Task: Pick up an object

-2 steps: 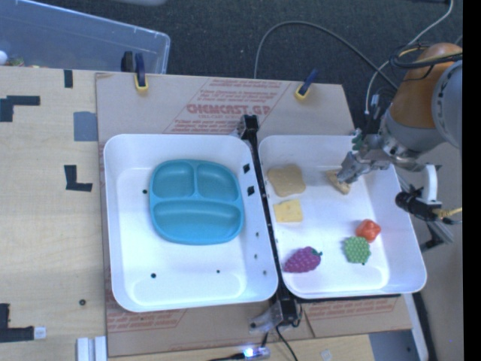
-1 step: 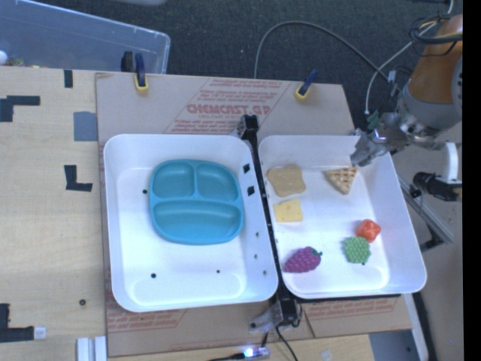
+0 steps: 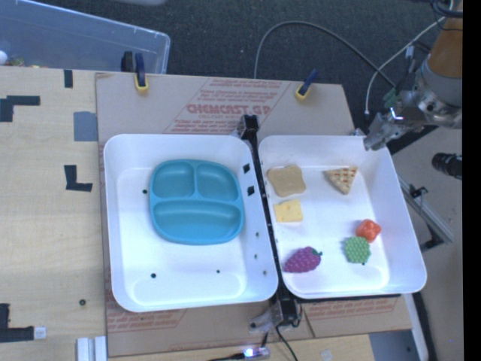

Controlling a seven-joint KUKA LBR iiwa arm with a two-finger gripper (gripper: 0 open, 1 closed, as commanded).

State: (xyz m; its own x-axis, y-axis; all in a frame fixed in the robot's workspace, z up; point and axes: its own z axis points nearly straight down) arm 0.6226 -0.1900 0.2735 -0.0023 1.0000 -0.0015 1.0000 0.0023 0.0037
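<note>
Gripper [image 3: 378, 138] sits at the far right corner of the right bin [image 3: 398, 201], just over its rim, and I can't tell how it's set from up here. Nearest it, inside the bin, I've got a pizza slice [image 3: 342, 178], then toast [image 3: 286, 180] with a cheese square [image 3: 288, 212] just below. Lower down: tomato [image 3: 368, 229] touching broccoli [image 3: 357, 250], grapes [image 3: 302, 260] alongside. Over in the left bin [image 3: 124, 224], a blue divided plate [image 3: 197, 201].
</note>
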